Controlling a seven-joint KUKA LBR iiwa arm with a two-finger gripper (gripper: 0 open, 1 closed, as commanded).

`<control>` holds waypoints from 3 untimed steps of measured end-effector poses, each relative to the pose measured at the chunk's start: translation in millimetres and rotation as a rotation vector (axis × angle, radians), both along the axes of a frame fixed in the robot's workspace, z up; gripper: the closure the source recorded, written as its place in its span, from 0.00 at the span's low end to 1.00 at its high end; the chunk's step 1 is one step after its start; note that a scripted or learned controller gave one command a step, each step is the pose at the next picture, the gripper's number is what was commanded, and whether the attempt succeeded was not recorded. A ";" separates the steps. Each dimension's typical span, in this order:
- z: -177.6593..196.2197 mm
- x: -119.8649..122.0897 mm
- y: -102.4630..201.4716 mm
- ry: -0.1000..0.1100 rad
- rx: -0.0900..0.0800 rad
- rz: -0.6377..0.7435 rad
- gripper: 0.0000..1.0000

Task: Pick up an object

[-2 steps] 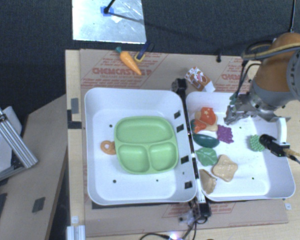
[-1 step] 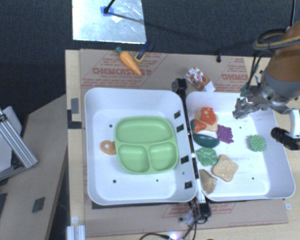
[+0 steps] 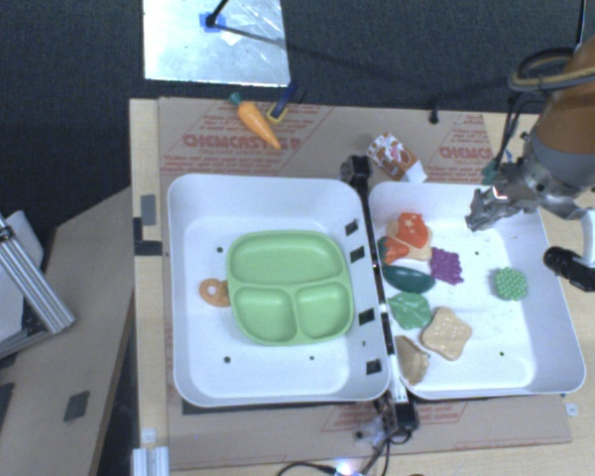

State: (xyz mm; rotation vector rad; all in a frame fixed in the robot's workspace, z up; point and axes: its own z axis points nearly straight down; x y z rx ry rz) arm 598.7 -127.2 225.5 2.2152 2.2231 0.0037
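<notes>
a toast-shaped toy (image 3: 445, 333) lies nearest in the right bin (image 3: 545, 365); the gripper (image 3: 484, 209) hovers at the far side, fingers narrow, holding nothing.

Two bins sit side by side mid-frame. The left bin (image 3: 188, 266) holds a divided tray (image 3: 283, 286) with a pretzel (image 3: 215, 293) touching its left edge. The right bin (image 3: 545, 355) holds toy foods clustered along its left side: a grape bunch (image 3: 445, 265), a cracker (image 3: 446, 333). Above the bins lies a carrot (image 3: 257, 123).
</notes>
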 end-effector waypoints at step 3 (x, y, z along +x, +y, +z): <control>-2.3 58.3 53.3 0.002 0.000 0.002 1.00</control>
